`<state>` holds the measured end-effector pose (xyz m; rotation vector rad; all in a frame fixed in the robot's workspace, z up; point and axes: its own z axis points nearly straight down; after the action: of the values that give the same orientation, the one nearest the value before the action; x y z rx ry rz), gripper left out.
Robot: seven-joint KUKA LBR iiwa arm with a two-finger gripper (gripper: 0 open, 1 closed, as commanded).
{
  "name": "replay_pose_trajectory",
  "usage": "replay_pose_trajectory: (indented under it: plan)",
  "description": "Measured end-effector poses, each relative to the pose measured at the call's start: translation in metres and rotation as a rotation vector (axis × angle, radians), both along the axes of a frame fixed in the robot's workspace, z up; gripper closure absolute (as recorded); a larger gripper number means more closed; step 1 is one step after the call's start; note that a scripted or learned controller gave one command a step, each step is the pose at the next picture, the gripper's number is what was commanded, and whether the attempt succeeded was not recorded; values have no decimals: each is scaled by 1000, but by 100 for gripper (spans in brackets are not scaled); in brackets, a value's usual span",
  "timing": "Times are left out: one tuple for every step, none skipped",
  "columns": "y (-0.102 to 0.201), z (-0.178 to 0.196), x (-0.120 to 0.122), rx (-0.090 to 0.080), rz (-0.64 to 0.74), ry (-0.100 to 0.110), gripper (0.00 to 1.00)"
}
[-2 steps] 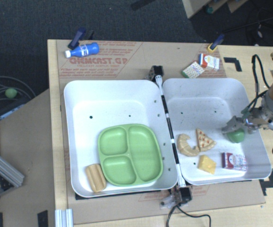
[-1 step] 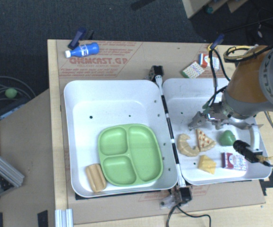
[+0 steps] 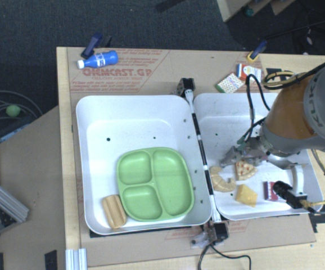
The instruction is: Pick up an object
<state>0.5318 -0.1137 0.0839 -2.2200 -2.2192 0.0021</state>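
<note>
**Gripper low over a toy pizza slice in the bin on the view's right**

Seen from above, a bench carries 2 shallow white bins side by side. A grey arm with an orange band reaches in from the view's right. Its gripper [image 3: 238, 157] sits low inside the right bin [image 3: 224, 108], at the upper edge of a flat toy pizza slice [image 3: 244, 169], the likeliest thing to be picked. I cannot tell whether it touches the slice. I also cannot tell whether the jaws are spread or pressed together, because the wrist and some blur hide them. Nothing is visibly held.

Just beside the slice, towards the bin's inner wall, lies a pale curved piece [image 3: 221, 181]. A yellow wedge [image 3: 247, 196] lies just below the slice.

The left bin [image 3: 95, 117] holds a green plate [image 3: 154, 183] with 3 compartments. A tan ridged bar [image 3: 113, 211] lies at the plate's lower left corner.

The step in hand appears to be the final approach and grasp. Doing it well probably means the following:
- Because the slice lies flat and thin, the jaws likely need to straddle its narrow width and go almost down to the bin floor.
- Centring over the slice should stop it sliding out sideways as the jaws close.
- Keeping clear of the pale curved piece avoids nudging it or pinching 2 things at once.
- A gentle squeeze and a straight lift would suit, followed by a check that the slice really sits between the jaws.
</note>
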Motion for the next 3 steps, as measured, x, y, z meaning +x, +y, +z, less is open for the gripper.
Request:
replay_pose_trajectory:
  plan:
    - [-41,1,51,-1,1,-4,0]
    - [-111,76,113,-3,0,-7,0]
    - [-91,0,134,3,2,1,0]
